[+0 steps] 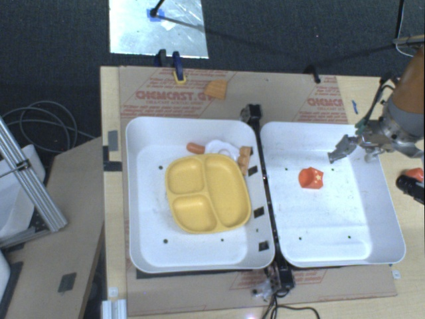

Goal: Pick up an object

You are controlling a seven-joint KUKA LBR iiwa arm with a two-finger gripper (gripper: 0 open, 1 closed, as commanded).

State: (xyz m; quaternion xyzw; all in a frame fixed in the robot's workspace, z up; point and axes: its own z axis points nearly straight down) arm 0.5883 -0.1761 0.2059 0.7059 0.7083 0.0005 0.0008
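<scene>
- You can read "CHEMCAST" in red print on the brown cardboard sheet [312,98] under the bins, once above the left bin and once, partly cut off, above the right bin; the smaller lines under it are too small to read.
- Your left bin [143,244] holds a yellow divided tray [206,193] with three compartments, lying near the middle and turned slightly askew.
- Just behind the tray you have a small orange sausage-shaped piece [195,148], a white object [222,148] partly hidden by the tray's rim, and a short tan piece [244,158] by the bin's right wall.
- Your right bin [372,244] holds one red-orange object [311,177], lying left of centre on the bin floor, apart from the walls.
- The gripper [340,151] hangs over the right bin's far right part, up and to the right of the red-orange object and not touching it. Nothing is visibly between its fingers; you cannot tell how far apart they are.
- A tan block [216,89] lies on the cardboard beyond the left bin, near a blue-and-yellow clamp [177,68].
</scene>
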